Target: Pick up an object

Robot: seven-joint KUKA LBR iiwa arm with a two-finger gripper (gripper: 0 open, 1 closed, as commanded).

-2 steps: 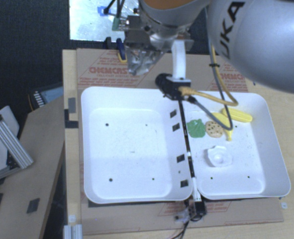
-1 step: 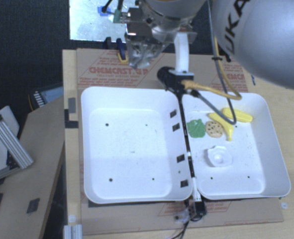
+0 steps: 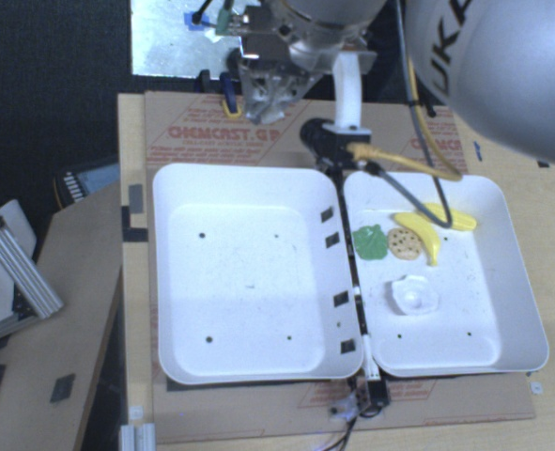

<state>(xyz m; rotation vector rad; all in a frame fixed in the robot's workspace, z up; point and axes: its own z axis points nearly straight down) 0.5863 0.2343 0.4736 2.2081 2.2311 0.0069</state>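
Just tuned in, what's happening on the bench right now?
The KUKA arm's gripper hangs above the cardboard behind the two white bins, with nothing seen between its fingers, so no pick is made yet. The right bin holds all the objects: a yellow banana, a green piece, a speckled cookie and a white piece. The left bin sits beside it.

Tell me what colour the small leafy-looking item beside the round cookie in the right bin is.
Green. The small leafy item shows best in the overhead camera view.
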